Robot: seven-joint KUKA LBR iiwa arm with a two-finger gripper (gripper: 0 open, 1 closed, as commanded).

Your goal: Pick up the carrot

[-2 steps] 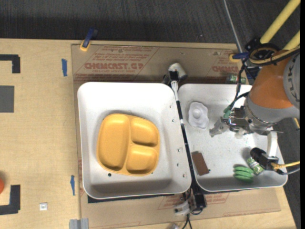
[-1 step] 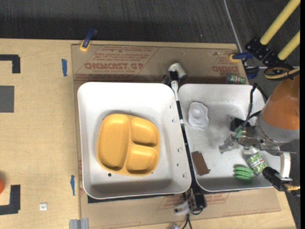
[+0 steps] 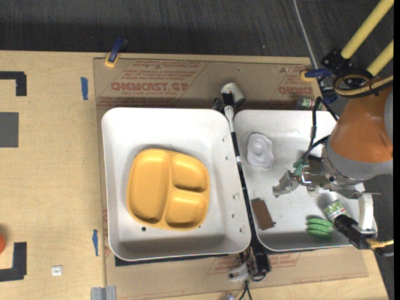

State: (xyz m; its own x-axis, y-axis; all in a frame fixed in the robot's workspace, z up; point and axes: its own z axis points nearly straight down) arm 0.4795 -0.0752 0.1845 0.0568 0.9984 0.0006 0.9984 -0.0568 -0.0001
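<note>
Two shallow white bins are sitting side by side on a cardboard-covered bench. The left bin is holding a yellow divided plate. In the right bin, a clear crumpled object is lying at centre frame and a small brown block below it. The grey and orange arm is reaching in from the right, its gripper hanging over the bin's middle; its opening cannot be told. The carrot, showing as a green leafy tuft, is lying at lower right, apart from the gripper
</note>
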